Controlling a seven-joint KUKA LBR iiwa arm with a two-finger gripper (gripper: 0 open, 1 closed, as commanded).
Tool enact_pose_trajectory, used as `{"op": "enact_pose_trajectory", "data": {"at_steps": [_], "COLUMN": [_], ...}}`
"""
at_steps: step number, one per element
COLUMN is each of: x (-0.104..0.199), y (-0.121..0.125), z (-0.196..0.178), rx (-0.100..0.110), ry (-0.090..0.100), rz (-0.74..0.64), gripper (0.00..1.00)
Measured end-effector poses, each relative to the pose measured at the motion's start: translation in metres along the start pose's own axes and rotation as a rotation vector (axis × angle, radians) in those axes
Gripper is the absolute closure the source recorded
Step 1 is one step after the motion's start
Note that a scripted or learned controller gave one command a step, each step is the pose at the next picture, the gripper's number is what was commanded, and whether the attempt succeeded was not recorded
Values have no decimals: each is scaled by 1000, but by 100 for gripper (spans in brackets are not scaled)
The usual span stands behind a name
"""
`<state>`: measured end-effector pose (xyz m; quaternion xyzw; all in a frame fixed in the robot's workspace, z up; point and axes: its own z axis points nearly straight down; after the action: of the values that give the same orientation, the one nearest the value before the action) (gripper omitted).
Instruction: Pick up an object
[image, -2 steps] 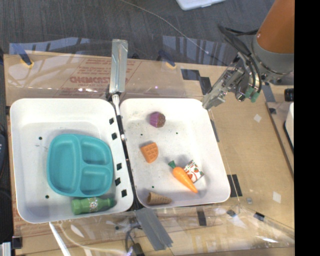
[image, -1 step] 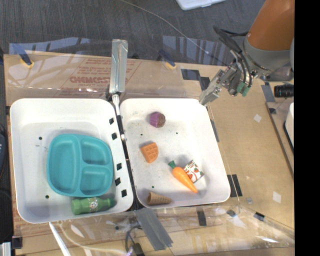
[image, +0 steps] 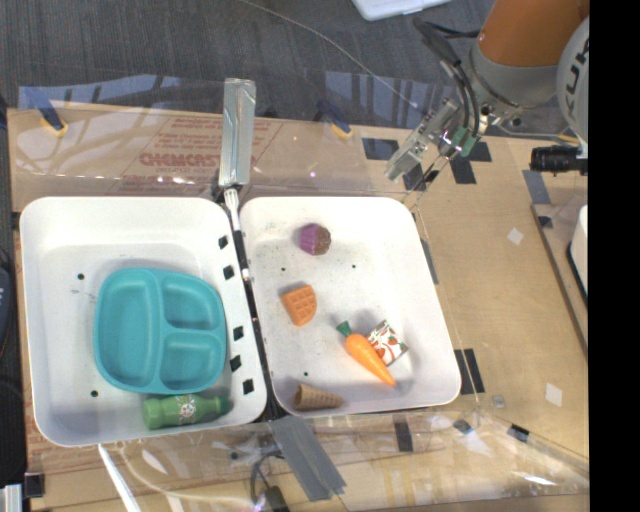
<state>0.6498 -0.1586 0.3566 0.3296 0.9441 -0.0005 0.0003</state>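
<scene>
My gripper (image: 412, 172) hangs above the back right corner of the right bin (image: 420, 260), open, with nothing between its fingers. In that bin lie a purple round fruit (image: 314, 238) near the back, an orange waffle piece (image: 299, 304) in the middle, an orange carrot (image: 366, 357) toward the front right, a small red-and-white carton (image: 388, 342) touching the carrot, and a brown cone (image: 316, 398) at the front edge. All of these sit well below and left of the gripper.
The left bin (image: 50, 240) holds a teal divided plate (image: 158, 328) and a green bottle (image: 185, 408) lying at its front. A grey taped post (image: 237, 130) stands at the back between the bins. Clear plastic sheeting surrounds both bins.
</scene>
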Motion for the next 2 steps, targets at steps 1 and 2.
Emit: {"op": "enact_pose_trajectory", "data": {"at_steps": [1,2], "x": [59,94], "y": [46,83], "z": [40,-54], "rx": [1,-2], "ry": [6,-3], "rz": [-93,162], "gripper": [100,100]}}
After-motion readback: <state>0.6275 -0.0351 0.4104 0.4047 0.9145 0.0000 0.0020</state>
